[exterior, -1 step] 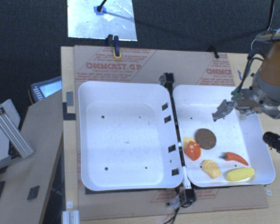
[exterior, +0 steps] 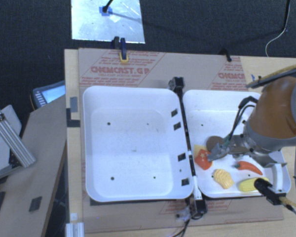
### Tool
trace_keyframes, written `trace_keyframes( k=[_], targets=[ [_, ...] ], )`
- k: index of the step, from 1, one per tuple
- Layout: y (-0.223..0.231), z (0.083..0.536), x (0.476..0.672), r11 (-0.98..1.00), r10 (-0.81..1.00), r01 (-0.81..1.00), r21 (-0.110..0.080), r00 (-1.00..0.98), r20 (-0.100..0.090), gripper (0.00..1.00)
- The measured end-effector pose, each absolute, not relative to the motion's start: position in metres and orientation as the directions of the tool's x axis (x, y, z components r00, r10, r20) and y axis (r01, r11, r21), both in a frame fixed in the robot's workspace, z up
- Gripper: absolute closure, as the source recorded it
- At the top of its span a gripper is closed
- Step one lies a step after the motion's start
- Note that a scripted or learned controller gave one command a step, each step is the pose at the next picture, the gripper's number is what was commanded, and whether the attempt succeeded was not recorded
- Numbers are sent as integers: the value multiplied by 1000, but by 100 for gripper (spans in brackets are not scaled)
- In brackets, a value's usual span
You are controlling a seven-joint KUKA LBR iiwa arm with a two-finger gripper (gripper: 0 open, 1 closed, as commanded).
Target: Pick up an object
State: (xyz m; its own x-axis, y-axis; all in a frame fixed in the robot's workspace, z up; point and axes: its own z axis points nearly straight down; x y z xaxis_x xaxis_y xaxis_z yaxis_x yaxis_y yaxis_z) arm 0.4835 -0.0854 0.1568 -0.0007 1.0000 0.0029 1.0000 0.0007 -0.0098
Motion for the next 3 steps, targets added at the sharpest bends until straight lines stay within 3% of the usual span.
trace_keyframes(
  k=[1,2,3],
  targets=[
    [-124,81,563,3,1000,1000,4,-3,-3,0],
    [-122,95,562,0,1000,1000,4,0,-1,100],
    [-122,106,563,0,1000,1000,6,0,-1,100]
  ],
)
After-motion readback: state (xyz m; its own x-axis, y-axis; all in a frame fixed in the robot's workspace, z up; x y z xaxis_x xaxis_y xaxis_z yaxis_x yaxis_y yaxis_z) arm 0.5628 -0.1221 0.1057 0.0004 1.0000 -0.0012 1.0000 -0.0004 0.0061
